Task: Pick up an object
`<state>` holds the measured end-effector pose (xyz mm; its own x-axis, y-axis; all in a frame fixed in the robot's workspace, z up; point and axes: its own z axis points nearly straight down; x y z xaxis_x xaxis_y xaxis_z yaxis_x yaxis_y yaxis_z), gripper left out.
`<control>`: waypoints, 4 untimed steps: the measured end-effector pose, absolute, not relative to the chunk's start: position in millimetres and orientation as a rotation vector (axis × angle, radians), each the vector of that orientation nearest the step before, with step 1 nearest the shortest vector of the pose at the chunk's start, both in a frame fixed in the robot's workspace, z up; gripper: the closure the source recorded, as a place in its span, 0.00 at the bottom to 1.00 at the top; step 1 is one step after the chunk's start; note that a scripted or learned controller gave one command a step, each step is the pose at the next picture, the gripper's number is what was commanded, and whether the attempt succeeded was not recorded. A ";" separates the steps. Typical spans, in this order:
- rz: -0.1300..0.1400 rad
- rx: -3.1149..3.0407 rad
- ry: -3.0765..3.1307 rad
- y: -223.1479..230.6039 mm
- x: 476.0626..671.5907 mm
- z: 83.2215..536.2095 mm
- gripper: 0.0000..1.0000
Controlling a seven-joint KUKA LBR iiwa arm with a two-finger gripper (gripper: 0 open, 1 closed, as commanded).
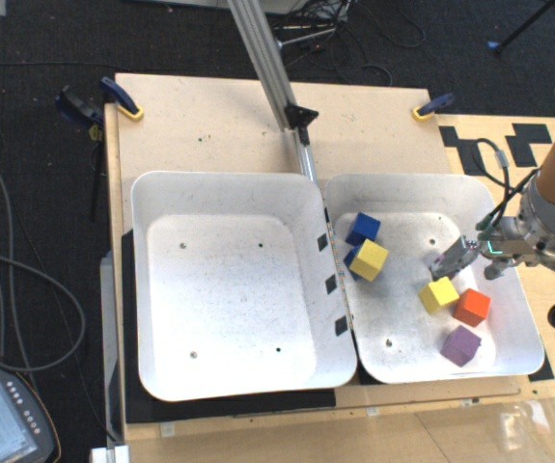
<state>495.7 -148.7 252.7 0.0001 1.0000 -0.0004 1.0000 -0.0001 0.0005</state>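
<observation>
A tan surface [219, 123] stood on dark cabled floor [36, 210]. The hand [454, 258] hovered over a tilted yellow cube [439, 294]; whether apart or together, unclear.

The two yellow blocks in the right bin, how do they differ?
The yellow block near the divider touches a blue block; the yellow block by the gripper sits just under the gripper, close to an orange block. Both look like similar-sized cubes.

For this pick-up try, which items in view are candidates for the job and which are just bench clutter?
Job items: pincer; yellow cube by it; orange cube; purple cube; blue cube; second yellow cube; right bin.

Lying about: left bin; clamps; metal pole; handheld screen.
</observation>
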 end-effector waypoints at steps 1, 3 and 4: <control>-0.005 2.226 2.223 -153.2 492.9 208.1 0.00; -0.004 2.226 2.225 -132.4 491.2 105.3 0.00; 0.002 2.222 2.219 -133.9 493.2 118.6 1.00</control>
